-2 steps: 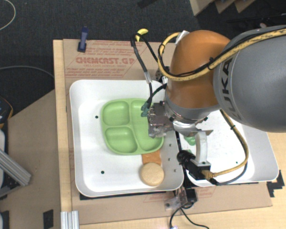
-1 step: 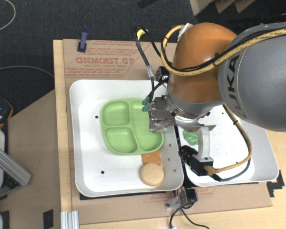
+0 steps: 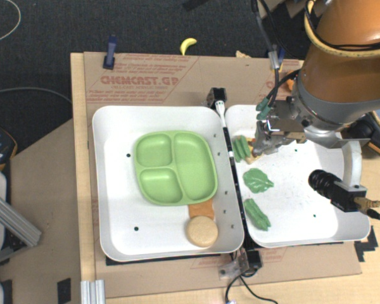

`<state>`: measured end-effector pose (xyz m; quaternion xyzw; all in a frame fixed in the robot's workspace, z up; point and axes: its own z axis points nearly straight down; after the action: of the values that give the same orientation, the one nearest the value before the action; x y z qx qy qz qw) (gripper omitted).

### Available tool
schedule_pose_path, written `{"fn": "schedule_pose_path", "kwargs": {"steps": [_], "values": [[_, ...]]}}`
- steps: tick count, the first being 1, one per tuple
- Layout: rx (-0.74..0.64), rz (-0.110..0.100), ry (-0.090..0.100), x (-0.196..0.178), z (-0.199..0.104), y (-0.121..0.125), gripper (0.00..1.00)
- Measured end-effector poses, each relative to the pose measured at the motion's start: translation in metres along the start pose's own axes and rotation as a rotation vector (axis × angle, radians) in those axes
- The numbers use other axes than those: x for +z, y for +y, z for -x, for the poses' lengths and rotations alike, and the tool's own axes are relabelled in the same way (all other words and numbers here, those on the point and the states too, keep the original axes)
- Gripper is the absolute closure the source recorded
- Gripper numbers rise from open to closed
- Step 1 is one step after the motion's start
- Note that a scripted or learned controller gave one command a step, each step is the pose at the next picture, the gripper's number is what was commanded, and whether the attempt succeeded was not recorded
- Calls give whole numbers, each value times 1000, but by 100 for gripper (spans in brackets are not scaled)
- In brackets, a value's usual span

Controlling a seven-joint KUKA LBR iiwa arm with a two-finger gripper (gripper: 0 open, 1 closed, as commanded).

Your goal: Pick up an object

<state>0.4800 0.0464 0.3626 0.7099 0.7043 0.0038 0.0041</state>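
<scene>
Right bin [image 3: 316, 230]: green bean [image 3: 240, 149] beside tool [image 3: 261, 145]

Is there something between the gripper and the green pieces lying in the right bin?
Nothing visible blocks it. The gripper is low over the right bin, right beside the striped green piece; the leafy piece and the long piece lie uncovered below it.

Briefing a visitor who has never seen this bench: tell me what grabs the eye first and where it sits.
The green divided plate fills the middle of the left bin, with a tan round cookie-like piece just below it. The grey and orange arm looms over the right bin, its gripper low beside green leafy pieces near the bins' divide.
</scene>
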Motion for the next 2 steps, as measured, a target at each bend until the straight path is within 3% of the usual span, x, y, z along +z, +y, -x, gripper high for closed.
{"fn": "schedule_pose_path", "kwargs": {"steps": [1, 2], "values": [[-10, -25, 0, 135, -43, -5, 100], [-12, 9, 6, -26, -58, 1, 100]]}}
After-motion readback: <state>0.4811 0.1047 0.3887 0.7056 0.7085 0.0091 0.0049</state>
